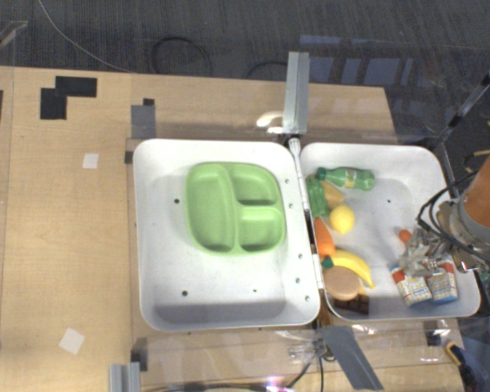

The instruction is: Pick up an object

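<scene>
Two white bins sit side by side on the wooden bench (57,243), with dark carpet beyond. The claw (425,260) hangs low in the right bin (392,158); its grip I cannot tell. Two small cartons (429,288) lie just under it, a banana (351,266) and lemon (341,219) leftward, and a green tray (233,207) farther left.

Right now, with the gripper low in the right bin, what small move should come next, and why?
Probably a short straight descent: the gripper hangs just above the small cartons near the right bin's front right corner, with nothing visibly between its fingers.
</scene>
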Controlling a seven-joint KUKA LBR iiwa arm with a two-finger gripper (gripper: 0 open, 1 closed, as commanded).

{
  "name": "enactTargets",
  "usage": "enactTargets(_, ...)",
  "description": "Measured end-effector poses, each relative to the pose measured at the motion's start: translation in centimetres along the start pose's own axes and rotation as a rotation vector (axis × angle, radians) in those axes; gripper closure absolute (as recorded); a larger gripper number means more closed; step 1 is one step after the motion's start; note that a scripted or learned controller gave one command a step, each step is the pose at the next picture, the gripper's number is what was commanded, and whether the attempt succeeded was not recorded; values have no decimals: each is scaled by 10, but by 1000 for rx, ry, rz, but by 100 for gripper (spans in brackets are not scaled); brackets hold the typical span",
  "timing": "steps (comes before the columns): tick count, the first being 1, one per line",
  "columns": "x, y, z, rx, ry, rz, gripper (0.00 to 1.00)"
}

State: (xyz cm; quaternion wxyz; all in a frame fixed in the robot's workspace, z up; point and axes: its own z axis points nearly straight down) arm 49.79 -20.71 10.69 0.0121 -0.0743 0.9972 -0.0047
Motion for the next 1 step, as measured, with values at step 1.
enactTargets(1,-1,1,0,0,-2,-1,0)
